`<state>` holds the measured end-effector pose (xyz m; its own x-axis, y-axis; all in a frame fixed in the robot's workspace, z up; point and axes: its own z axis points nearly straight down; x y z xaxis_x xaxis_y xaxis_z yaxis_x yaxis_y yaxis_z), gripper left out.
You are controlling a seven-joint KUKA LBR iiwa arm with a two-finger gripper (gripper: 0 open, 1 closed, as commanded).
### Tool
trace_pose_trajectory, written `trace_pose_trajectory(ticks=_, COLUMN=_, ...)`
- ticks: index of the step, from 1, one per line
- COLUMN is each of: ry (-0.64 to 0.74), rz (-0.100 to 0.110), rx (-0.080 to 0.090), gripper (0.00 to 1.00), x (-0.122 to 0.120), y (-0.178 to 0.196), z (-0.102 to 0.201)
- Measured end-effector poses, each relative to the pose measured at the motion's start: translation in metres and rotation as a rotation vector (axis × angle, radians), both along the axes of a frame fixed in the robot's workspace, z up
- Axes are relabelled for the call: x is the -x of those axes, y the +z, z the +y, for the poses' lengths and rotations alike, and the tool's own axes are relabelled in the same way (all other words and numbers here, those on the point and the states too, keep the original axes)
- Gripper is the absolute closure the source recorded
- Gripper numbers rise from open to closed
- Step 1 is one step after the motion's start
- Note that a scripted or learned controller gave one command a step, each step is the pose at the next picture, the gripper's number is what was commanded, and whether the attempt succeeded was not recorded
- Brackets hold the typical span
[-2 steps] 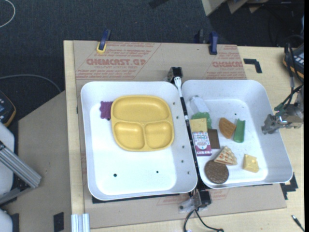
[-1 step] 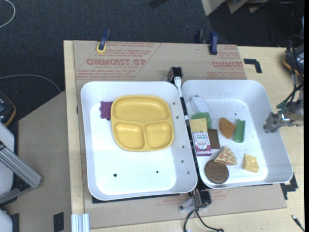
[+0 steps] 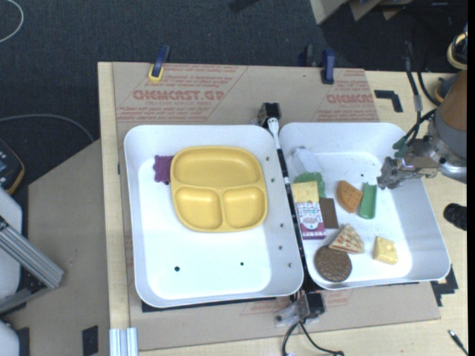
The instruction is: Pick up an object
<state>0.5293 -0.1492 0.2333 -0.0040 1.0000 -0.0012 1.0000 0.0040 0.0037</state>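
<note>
Camera view: end effector (image 3: pixel 387 178) above green cylinder (image 3: pixel 367 201)

One fixed camera looks down at a slant over both white bins (image 3: pixel 141 221) from above the bench

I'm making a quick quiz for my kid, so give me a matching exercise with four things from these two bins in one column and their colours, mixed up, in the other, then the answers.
Things:
1. Divided plate in the left bin
2. Round cookie at the near edge of the right bin
3. Stick-shaped piece near the tool
4. Small item tucked at the plate's left edge

Colours:
A. Purple
B. Green
C. Yellow
D. Dark brown

Pairs: 1-C, 2-D, 3-B, 4-A
</note>
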Motion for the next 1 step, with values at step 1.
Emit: trace_pose_trajectory(ticks=1, ry=0.0, rz=0.0, rx=0.0, gripper=1.0, x=-0.0251, y=-0.012, z=0.0504)
